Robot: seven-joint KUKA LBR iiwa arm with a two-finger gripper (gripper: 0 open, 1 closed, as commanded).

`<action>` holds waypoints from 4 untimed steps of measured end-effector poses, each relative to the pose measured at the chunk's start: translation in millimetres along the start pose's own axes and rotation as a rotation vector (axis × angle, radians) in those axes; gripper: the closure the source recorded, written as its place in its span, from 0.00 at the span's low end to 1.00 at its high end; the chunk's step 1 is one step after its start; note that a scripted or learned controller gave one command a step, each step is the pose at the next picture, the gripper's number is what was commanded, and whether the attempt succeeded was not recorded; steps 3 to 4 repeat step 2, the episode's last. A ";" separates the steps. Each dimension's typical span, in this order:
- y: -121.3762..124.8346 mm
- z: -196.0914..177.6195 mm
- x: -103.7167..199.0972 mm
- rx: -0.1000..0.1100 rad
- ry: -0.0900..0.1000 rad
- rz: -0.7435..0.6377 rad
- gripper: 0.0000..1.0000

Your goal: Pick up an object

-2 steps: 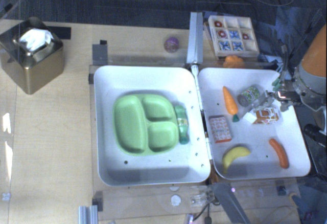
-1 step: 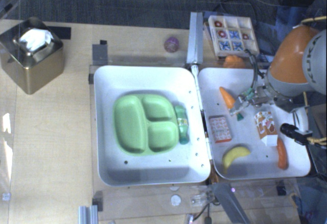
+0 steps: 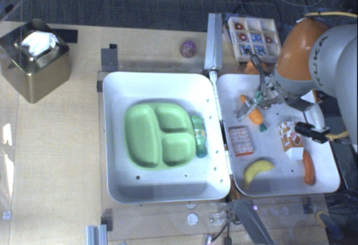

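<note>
The end effector (image 3: 250,105) hangs low in the right bin (image 3: 330,182), fingers apparently spread, directly over a small orange object (image 3: 255,117) near the bin's upper left; that piece lies just below-right of the fingertips, its long axis unclear.

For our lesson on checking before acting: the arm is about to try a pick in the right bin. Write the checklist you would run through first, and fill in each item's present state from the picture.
1. Gripper is over the right bin, near its upper left: ok.
2. A target lies close by: the small orange piece sits just below the gripper: ok.
3. Something is already between the fingers: cannot tell.
4. Fingers open or shut: cannot tell.
5. Neighbours leave room: the patterned card, banana, red-and-white packet and carrot-like stick lie apart from the orange piece: ok.
6. Left bin with the green divided tray lies away from the gripper: ok.
</note>
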State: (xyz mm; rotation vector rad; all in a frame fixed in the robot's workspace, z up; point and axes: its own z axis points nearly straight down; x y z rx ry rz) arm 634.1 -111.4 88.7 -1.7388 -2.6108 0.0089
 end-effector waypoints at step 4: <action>-16.2 -170.2 -13.0 -0.019 -0.009 -0.059 1.00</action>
